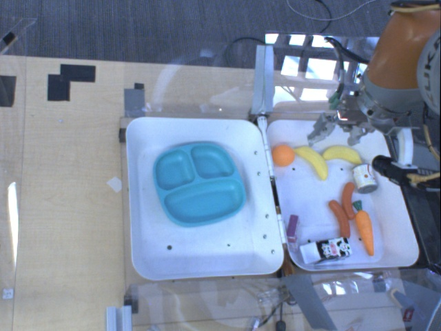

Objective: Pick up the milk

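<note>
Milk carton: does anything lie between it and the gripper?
Yes. The gripper hangs at the right bin's far end, the milk carton at its near edge; bananas, sausages and a carrot lie between.

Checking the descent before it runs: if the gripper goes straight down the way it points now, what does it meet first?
Most likely the bananas: the gripper hangs open just above the two bananas at the right bin's far end. Height is hard to judge. The milk carton lies at the near edge, well off that line.
</note>
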Controlling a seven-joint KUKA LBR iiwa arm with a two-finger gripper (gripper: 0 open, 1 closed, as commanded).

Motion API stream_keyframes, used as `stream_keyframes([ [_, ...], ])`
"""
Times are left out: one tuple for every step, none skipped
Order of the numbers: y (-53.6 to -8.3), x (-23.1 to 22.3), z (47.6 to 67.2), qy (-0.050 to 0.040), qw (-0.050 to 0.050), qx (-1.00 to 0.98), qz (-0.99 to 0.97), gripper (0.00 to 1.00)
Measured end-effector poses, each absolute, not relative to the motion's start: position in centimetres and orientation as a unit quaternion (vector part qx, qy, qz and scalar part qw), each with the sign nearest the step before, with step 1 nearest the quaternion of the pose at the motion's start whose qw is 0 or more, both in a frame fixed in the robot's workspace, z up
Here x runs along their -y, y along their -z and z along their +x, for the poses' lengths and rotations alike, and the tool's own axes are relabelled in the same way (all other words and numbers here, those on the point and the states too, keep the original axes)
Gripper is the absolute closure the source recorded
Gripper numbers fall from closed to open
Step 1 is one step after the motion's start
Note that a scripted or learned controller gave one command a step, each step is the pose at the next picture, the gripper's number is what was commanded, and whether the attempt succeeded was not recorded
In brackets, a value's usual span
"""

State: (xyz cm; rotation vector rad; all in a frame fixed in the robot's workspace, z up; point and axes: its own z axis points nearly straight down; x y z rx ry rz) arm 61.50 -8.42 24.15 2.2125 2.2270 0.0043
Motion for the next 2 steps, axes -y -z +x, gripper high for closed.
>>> stream_keyframes([
  [-14.1,14.3,57.6,-0.0010,0.001,-0.690,0.724,0.00],
  [-13.0,19.3,59.0,-0.0030,0.006,-0.690,0.724,0.00],
])
